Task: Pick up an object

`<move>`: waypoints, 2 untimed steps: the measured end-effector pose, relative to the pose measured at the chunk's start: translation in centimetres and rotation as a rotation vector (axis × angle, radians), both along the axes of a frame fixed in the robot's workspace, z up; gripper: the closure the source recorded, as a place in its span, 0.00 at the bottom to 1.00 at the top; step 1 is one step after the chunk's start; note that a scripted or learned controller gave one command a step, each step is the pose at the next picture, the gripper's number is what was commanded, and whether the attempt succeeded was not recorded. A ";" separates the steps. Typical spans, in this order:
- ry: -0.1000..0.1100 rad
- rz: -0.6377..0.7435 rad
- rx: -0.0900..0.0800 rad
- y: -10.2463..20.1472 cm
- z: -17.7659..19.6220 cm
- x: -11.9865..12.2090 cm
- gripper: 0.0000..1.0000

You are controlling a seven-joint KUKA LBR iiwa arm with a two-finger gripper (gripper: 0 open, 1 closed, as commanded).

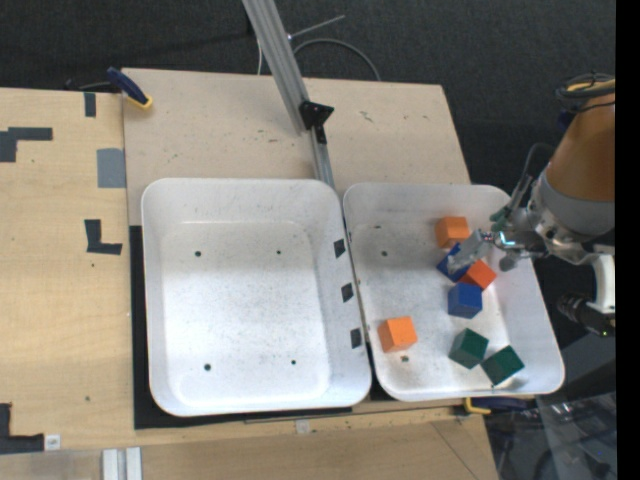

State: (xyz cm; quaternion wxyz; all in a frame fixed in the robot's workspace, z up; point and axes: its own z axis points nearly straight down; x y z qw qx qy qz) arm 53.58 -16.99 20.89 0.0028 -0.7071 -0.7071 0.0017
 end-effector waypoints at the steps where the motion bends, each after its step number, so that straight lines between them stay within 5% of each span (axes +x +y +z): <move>1: -0.005 0.002 -0.001 0.0 0.3 0.1 0.00; 2: 0.001 0.000 -0.001 -0.5 -6.0 0.3 0.00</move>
